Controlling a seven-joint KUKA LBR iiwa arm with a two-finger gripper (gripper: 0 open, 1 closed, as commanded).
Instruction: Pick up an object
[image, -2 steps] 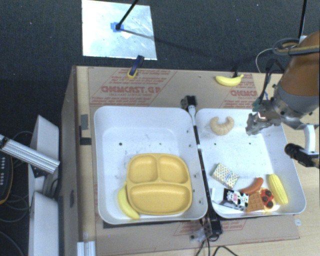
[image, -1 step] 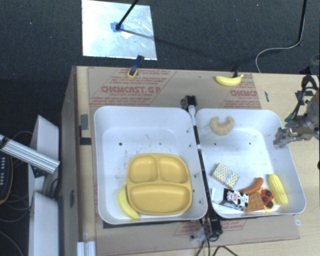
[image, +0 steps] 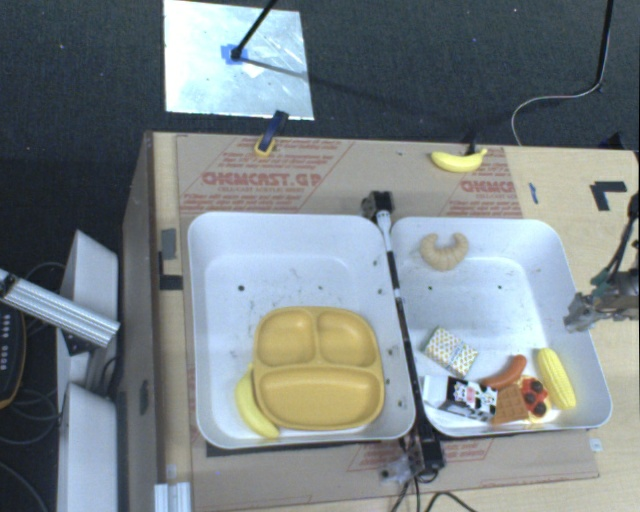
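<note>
The right bin (image: 500, 290) holds several small items. A tan croissant (image: 445, 250) lies near its far wall. A checked packet (image: 450, 352), a red sausage (image: 503, 372), a yellow corn cob (image: 555, 378), a toast piece with red topping (image: 524, 399) and a black-and-white cow-print item (image: 472, 398) crowd the near right corner. My gripper (image: 592, 312) hangs at the bin's right rim, above and to the right of the corn cob, with nothing seen in it.
The left bin (image: 230, 260) holds a yellow divided plate (image: 318, 367) with a banana (image: 253, 410) at its near left side. Another banana (image: 457, 159) lies on the bench behind the right bin. A black divider (image: 397, 300) runs between the bins.
</note>
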